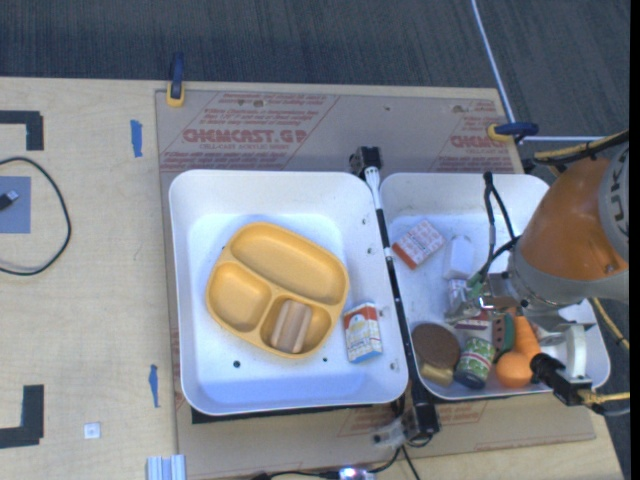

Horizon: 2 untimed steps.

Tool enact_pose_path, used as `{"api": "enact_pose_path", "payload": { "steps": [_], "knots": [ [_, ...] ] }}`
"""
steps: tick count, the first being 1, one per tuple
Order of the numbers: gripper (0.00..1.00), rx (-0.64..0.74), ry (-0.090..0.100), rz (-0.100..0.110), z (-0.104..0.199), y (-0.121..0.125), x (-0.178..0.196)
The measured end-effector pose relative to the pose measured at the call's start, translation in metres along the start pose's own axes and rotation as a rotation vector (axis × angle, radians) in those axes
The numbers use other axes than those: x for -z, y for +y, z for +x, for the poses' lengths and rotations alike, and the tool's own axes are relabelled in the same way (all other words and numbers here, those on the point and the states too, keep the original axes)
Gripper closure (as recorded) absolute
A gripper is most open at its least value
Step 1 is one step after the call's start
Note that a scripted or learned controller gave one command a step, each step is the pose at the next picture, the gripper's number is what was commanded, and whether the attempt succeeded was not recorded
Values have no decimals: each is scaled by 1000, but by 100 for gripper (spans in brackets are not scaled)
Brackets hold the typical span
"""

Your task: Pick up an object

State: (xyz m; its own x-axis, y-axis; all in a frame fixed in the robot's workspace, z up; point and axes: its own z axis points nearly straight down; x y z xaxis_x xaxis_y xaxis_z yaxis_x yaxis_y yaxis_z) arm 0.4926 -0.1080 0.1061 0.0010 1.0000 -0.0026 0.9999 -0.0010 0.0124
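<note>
Inside two bins (190, 268): one yellow tray (250, 268), one carton (362, 332)

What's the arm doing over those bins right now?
Gripper low in the right bin, among small items. Nothing seen held. Green can, orange fruit and brown disc crowd close by.

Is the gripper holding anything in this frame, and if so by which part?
It cannot be told. The gripper is low in the right bin among the cluttered items, with the arm's wrist covering it, so no object can be seen in its grasp.
</note>
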Motion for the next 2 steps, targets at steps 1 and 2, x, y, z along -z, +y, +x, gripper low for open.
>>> {"api": "enact_pose_path", "payload": {
  "steps": [1, 2],
  "knots": [
    [100, 3, 4, 10, 81, -11, 79],
    [100, 2, 2, 10, 98, -7, 83]
  ]
}}
